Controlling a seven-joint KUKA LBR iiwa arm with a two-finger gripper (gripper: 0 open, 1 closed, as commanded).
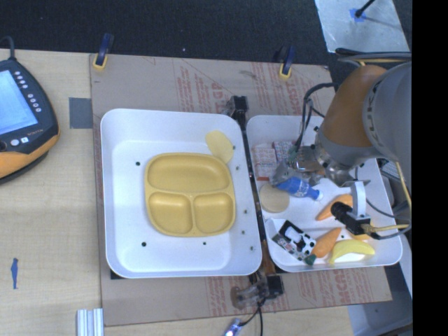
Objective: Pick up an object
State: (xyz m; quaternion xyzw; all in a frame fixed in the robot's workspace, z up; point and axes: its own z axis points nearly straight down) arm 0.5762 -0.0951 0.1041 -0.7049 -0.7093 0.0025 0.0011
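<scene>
- Tabletop (49, 257) carries two white bins; left bin (122, 187) holds a yellow tray (189, 193), with open floor around it.
- Right bin (392, 254) is crowded: blue object (294, 185), carrots, round disc.
- Arm (364, 117) enters from 3 o'clock; claw (297, 165) sits just above the blue object, state cannot be told.
</scene>
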